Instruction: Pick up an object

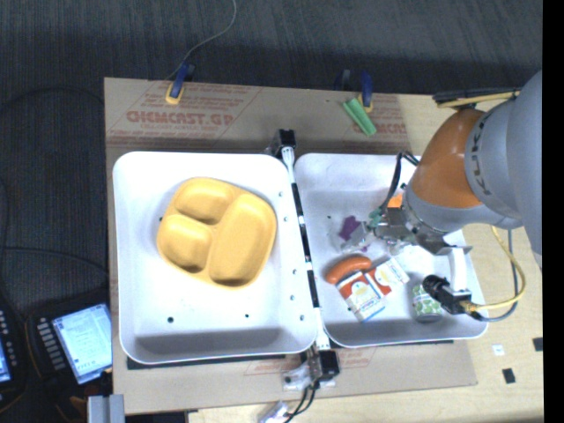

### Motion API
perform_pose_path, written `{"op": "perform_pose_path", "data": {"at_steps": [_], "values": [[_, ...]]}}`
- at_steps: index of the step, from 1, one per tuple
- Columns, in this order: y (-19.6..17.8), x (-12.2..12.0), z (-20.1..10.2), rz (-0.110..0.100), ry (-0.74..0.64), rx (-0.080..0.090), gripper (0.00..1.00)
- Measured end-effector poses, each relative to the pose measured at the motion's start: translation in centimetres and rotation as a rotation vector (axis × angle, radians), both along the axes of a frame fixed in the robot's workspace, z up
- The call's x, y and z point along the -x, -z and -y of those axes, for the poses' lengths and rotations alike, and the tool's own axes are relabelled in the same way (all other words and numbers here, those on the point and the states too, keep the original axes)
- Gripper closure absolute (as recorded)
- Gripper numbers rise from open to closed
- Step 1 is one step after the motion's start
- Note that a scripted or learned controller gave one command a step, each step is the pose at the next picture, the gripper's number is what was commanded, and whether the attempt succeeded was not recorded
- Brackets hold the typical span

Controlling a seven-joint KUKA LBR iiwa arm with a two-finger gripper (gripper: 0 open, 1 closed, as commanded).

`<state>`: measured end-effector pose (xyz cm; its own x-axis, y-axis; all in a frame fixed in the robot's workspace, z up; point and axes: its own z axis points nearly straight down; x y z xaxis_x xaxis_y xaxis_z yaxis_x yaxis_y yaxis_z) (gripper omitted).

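Note:
My gripper (385, 226) is down in the right bin (339, 176), below the orange band of the arm (445, 174). Just left of it lies a small purple piece (350, 228). Below it are an orange-red sausage shape (350, 266) and a red and white carton (364, 292), which touch each other. A small white packet (393, 270) lies right of the carton. A green and white round object (426, 305) sits at the bin's lower right, next to a black fitting (441, 291). Nothing is visibly between the fingers.
The left bin (132, 236) holds a large yellow lumpy loaf-shaped object (216, 230). A yellow cable (507, 293) loops by the right bin's right rim. Blue and green clamps (359, 113) sit on the cardboard behind the bins. A tablet (79, 340) lies at lower left.

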<state>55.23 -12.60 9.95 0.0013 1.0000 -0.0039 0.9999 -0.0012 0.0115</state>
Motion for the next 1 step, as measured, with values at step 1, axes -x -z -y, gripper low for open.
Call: {"op": "perform_pose_path", "data": {"at_steps": [1], "values": [[1.08,-2.00,-2.98,-0.005,0.000,0.001,0.00]]}}
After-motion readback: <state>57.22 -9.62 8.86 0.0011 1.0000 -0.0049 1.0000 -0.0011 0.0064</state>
